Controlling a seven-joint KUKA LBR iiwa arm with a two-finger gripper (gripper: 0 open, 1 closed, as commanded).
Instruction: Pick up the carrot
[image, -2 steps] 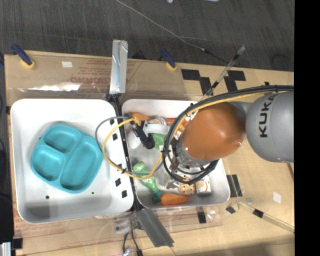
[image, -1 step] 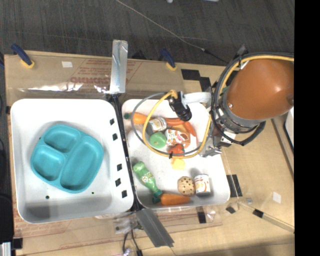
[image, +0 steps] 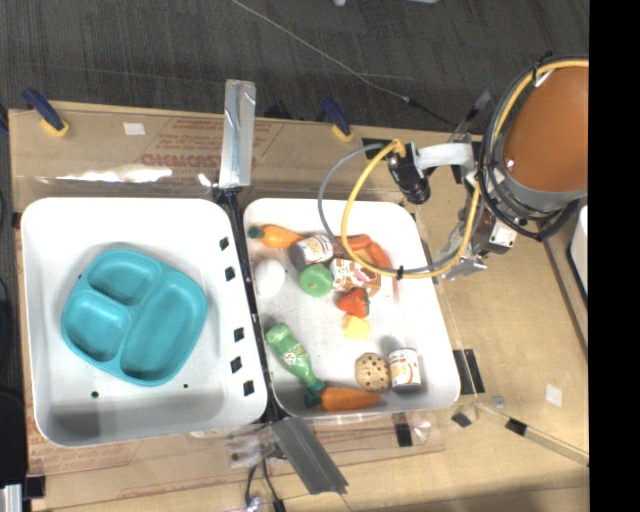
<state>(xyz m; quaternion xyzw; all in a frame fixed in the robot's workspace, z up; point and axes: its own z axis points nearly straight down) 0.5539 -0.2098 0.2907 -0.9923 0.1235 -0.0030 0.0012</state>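
Observation:
Two carrots lie in the right bin (image: 430, 300). One carrot (image: 278, 237), orange with a green top, rests in the back left corner beside the divider. The other carrot (image: 347, 398) lies along the front wall, next to the green bottle's neck. My gripper (image: 478, 240) hangs outside the right bin, just past its right wall near the back corner, well away from both carrots. Nothing shows in its grasp.
A teal divided plate (image: 135, 315) sits in the left bin (image: 40, 300). The right bin also holds a green ball (image: 316, 281), a small can (image: 315, 250), a white egg (image: 269, 277), a green bottle (image: 290, 353), a cookie (image: 372, 371), another can (image: 404, 367) and red and yellow toy foods (image: 352, 305).

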